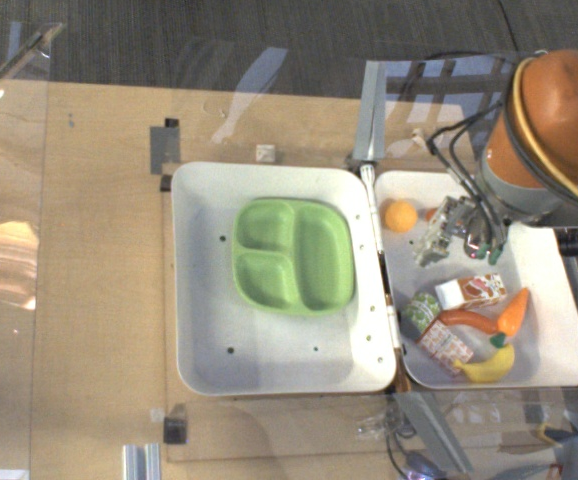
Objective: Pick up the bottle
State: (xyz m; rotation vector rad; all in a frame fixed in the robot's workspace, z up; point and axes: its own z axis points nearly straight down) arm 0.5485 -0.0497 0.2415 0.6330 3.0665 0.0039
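gripper (pixel 461 230) at right of frame, finger state unclear, above right bin (pixel 559 268); bottle (pixel 474 320), seemingly the orange-red one, not yet lifted

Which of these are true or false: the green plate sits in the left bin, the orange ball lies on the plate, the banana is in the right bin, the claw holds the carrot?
1. The green plate sits in the left bin. True.
2. The orange ball lies on the plate. False: it lies in the right bin.
3. The banana is in the right bin. True.
4. The gripper holds the carrot. False: the carrot lies in the bin, apart from it.
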